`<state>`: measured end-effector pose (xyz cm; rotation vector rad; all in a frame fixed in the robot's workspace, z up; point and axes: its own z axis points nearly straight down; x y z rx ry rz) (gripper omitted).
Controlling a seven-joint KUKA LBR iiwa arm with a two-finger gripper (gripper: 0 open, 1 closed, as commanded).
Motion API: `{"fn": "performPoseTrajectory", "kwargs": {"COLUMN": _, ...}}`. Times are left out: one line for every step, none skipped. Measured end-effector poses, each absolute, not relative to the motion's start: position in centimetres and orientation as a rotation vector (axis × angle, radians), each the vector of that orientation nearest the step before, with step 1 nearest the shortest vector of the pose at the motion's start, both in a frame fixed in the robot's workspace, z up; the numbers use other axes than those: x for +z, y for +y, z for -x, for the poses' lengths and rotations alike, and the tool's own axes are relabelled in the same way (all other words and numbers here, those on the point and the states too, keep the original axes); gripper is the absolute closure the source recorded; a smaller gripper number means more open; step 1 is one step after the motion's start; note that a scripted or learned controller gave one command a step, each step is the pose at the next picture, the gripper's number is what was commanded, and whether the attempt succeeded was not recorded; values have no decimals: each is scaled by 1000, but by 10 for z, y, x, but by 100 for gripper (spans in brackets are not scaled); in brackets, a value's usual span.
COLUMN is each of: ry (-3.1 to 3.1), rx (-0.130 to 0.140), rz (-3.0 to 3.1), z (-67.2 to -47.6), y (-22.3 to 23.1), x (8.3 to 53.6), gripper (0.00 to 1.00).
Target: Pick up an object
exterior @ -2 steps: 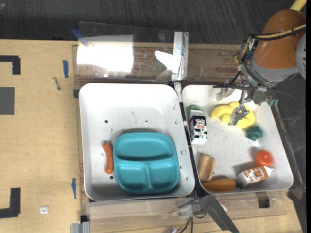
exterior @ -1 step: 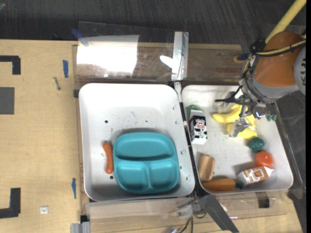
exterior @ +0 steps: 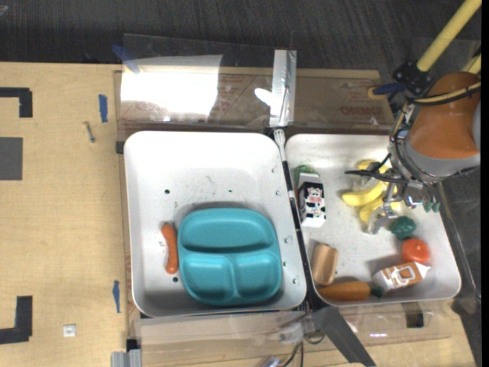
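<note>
Two white bins side by side on the bench, and the arm [exterior: 447, 125] is leaning in from the right, orange band showing, over the right-hand bin [exterior: 336, 147].

Left bin [exterior: 153, 159] first: one teal divided tray [exterior: 228, 254], three compartments, sitting low in the bin. Just off its left edge lies one orange carrot-like piece [exterior: 170, 247], lengthwise along the tray's side. That makes two things in there.

Right bin is busier. The gripper [exterior: 382, 193] is down among the pile, right at the bunch of yellow bananas [exterior: 365, 196], which lies in the upper middle of that bin. Whether the jaws are spread or closed I cannot tell; the metal and cables blur into the fruit. Just below it sits one dark green piece [exterior: 402, 225], and under that one red tomato-like ball [exterior: 415, 250]. Against the left wall stands one small black-and-white carton [exterior: 312, 201], with something green [exterior: 302, 173] tucked behind its top. Lower down, one tan cylinder [exterior: 324, 263], one brown sausage-shaped piece [exterior: 344, 290] along the bottom wall, and one orange-and-white carton [exterior: 400, 275] tipped on its side near the lower right corner.

Eight things in the right bin.
</note>
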<state>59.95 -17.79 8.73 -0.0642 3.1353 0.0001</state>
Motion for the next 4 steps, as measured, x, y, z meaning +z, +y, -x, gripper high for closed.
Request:
{"fn": "performPoseTrajectory", "kwargs": {"ry": 3126, "rx": -2, "rz": 68, "z": -603, "y": -176, "x": 100, "gripper": 100}}
{"fn": "performPoseTrajectory", "kwargs": {"ry": 3120, "rx": -1, "rz": -110, "z": -636, "y": -137, "x": 214, "gripper": 100}}
{"fn": "performPoseTrajectory", "kwargs": {"ry": 3124, "rx": -1, "rz": 166, "z": -665, "y": -99, "x": 257, "gripper": 100}}
{"fn": "performPoseTrajectory", "kwargs": {"ry": 3115, "rx": -2, "rz": 289, "z": -669, "y": -91, "x": 280, "gripper": 100}}
